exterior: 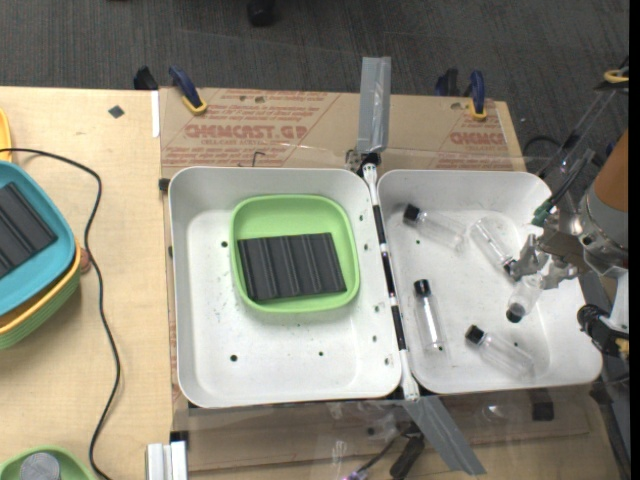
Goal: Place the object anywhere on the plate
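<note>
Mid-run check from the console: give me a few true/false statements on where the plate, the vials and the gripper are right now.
1. The green plate sits in the left bin. True.
2. A clear vial already lies on the plate. False: the plate holds a dark ridged insert; the vials, such as one with a black cap, lie in the right bin.
3. The gripper is over the right bin. True.
4. The plate is blue. False: it is green.
</note>
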Action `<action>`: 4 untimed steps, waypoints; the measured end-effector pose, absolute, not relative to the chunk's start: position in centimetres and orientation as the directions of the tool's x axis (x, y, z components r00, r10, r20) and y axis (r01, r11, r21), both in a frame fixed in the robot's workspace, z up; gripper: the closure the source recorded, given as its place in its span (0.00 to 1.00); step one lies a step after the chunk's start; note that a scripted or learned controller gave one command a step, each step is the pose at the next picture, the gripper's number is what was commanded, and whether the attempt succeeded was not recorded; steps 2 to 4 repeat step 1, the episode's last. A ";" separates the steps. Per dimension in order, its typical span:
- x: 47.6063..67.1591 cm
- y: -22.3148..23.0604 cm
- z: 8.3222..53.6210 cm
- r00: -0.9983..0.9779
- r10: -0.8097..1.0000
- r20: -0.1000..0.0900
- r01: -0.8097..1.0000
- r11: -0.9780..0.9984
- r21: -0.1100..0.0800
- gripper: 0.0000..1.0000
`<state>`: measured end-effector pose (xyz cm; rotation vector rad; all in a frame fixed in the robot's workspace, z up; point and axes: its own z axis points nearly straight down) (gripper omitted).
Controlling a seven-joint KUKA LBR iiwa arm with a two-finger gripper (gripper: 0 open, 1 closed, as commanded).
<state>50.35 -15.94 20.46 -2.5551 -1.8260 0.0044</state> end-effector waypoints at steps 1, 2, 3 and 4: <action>50.3 -15.9 20.5 0.324 0.946 -0.002 0.946 -0.324 -0.002 0.00; 50.3 -15.9 20.5 0.324 0.946 -0.002 0.946 -0.324 -0.002 0.00; 50.3 -15.9 20.5 0.324 0.946 -0.002 0.946 -0.324 -0.002 0.00; 50.3 -15.9 20.5 0.324 0.946 -0.002 0.946 -0.324 -0.002 0.00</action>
